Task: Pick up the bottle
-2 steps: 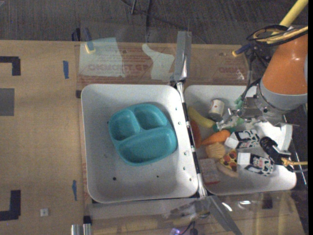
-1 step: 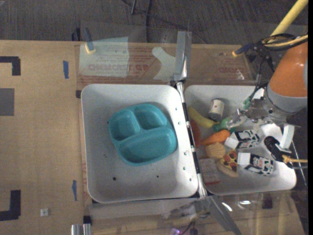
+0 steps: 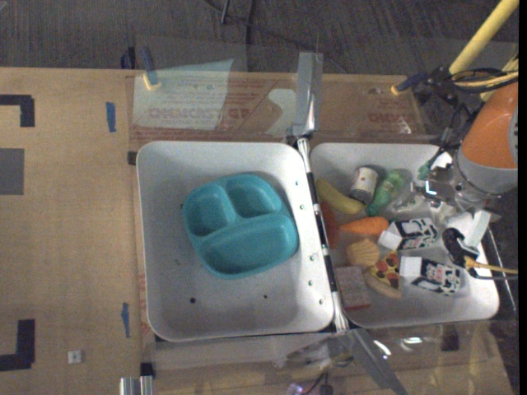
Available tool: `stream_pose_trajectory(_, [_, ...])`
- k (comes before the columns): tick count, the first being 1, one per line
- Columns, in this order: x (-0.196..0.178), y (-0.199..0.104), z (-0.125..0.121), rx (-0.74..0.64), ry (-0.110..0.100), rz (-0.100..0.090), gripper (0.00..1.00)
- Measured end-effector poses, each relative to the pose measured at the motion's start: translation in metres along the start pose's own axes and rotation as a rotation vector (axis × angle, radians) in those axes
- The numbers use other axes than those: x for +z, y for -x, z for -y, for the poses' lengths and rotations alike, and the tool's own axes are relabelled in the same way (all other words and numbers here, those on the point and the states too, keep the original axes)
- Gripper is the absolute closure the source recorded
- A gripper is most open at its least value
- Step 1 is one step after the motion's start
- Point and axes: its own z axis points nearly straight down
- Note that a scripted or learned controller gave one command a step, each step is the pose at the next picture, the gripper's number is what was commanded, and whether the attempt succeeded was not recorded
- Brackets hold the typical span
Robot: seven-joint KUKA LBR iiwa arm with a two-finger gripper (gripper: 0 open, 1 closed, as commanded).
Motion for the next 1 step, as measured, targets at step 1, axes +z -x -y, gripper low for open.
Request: stream_pose_trajectory(1, [0.0064,-0.0250,-0.0737,0.178,-0.010,0.000,0.00])
